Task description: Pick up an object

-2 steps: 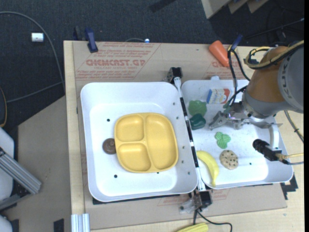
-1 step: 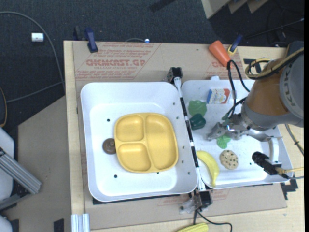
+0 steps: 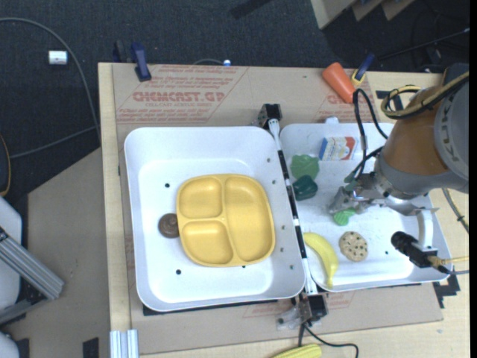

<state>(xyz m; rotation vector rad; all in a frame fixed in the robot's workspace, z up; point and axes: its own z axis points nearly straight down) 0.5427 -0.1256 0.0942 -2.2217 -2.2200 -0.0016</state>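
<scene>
The gripper point(image 3: 347, 202) hangs low over the middle of the right bin point(image 3: 376, 278), and just at its tip, on the side toward the bin's near edge, lies a small bright green piece point(image 3: 342, 217). That looks to me like the thing it is after. From here I cannot tell whether the jaws are spread or closed, nor whether the piece sits between them or merely beside them.

The piece is tiny, so the grasp would want the jaws straddling it squarely and going right down to the bin floor before closing, then a straight lift. There is room for that: the cookie point(image 3: 353, 245) lies near, toward the near edge, and the banana point(image 3: 322, 253) rests in the near corner against the wall shared with the left bin point(image 3: 149, 200). Two larger green things point(image 3: 304, 177) sit along that same wall, and a little carton point(image 3: 337, 148) stands by the far edge, all well clear
</scene>
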